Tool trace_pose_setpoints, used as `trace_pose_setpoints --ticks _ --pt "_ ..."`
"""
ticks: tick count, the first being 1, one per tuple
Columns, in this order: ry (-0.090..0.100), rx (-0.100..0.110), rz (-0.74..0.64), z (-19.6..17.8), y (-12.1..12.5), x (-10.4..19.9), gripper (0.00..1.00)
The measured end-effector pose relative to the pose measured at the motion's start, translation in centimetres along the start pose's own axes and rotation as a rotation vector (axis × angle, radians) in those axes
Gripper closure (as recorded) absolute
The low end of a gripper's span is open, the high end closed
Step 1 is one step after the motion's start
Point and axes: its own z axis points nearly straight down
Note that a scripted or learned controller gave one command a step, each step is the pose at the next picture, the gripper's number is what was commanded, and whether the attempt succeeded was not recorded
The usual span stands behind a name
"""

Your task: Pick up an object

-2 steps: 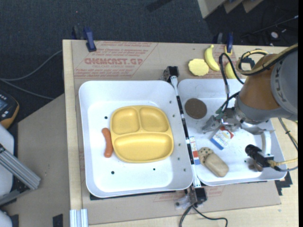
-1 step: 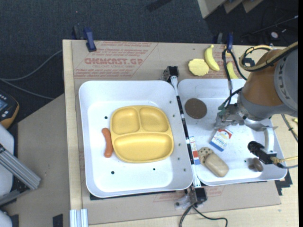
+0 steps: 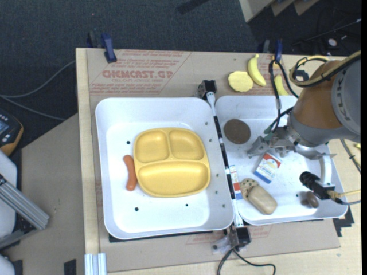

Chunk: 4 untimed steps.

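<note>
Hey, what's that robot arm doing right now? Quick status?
Gripper low in right bin, fingers unclear. Nothing seen held. Small carton just below it; brown disc and bread roll nearby.

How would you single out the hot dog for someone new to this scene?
Look in the left white bin, which holds a yellow divided plate. Beside that plate's left edge lies the hot dog, a slim orange-red stick, the one non-yellow item in that bin.

- Two white bins (image 3: 109,171) are set side by side on a brown board (image 3: 137,73).
- Blue clamps (image 3: 108,47) are fixed at the board's far edge.
- Dark carpet (image 3: 86,10) is seen beyond.
</note>
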Motion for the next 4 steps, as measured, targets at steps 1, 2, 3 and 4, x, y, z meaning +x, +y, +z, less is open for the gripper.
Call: trace_pose_setpoints --ticks 1,2,3,4 --pt "-0.001 -0.003 0.000 -1.1 0.1 0.0 1.00" --pt "0.015 0.016 -0.012 -8.9 -2.2 8.9 1.00" --pt "0.012 0.022 -0.004 -8.4 -2.2 8.4 0.00" --pt "0.008 0.016 -0.002 -6.9 4.9 2.5 0.00"
